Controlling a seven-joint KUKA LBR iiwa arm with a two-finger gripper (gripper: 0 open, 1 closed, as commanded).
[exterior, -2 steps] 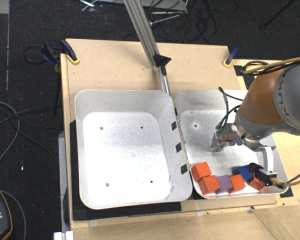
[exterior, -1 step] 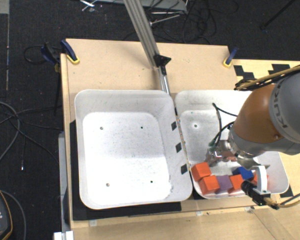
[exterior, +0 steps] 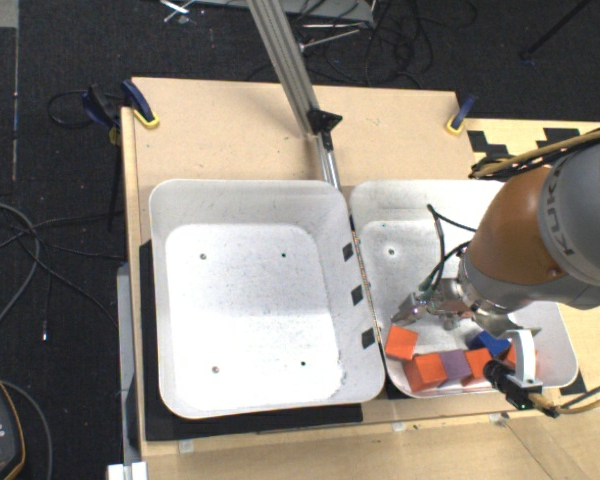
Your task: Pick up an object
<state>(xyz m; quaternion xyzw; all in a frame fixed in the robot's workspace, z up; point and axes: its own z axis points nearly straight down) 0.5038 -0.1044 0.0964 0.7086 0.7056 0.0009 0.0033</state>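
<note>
**Two bins, one arm low over the right one**

Two shallow white bins sit side by side on the counter (exterior: 240, 138). The left bin (exterior: 170, 268) shows a speckled floor; the right bin (exterior: 400, 218) holds a small cluster of blocks at its near end.

From the fixed overhead camera, the arm (exterior: 570, 218) reaches in from the right, its grey body and broad orange band (exterior: 510, 233) bent steeply down over the right bin. The wrist points down and toward the left, so that the tool (exterior: 427, 306) sits low inside the bin, just above the block cluster. Dark cables loop from the wrist across the bin floor. Whether the tool's fingers stand apart or together cannot be told: the metal parts there are small, blurred and partly hidden under the wrist.

An orange block (exterior: 402, 343) lies just below and to the left of the tool, near it but with no visible contact. A red block (exterior: 427, 370) lies nearer the bin's front wall, touching or almost touching a purple block (exterior: 457, 366) to its right. A blue block (exterior: 488, 348) sits further right, partly under the arm's housing. Nothing is seen between the fingers.
</note>
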